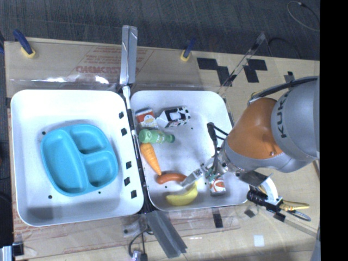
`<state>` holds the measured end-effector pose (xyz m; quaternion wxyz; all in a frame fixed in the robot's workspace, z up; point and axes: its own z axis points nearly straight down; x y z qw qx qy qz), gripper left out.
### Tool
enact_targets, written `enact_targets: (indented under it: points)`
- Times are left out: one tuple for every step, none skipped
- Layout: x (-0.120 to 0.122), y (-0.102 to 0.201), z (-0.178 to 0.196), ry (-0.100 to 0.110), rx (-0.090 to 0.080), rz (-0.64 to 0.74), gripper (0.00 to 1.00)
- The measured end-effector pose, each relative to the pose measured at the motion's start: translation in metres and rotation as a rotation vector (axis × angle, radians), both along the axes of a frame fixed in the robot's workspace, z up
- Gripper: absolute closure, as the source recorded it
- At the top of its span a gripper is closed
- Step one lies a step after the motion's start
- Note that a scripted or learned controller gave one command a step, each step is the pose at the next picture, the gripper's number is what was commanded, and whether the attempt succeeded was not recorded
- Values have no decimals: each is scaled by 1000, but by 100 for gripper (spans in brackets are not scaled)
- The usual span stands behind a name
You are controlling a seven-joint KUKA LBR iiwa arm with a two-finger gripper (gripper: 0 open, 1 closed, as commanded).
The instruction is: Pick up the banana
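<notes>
I see banana (182, 197) in right bin (228, 110), near front wall, long axis lying left-right, ends curling up. Yellow, smooth peel. Gripper (196, 175) just above it, fingers apart, holding nothing.

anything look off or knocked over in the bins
Nothing looks spilled or broken. The right bin is crowded: the green bottle lies on its side, and the carrot, sausage and banana sit bunched near its front edge. The blue tray sits slightly askew in the left bin.
</notes>
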<state>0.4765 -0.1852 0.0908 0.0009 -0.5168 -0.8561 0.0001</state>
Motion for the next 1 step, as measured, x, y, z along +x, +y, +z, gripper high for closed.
enact_targets:
  points:
    - [0,0,9,1,0,5,100]
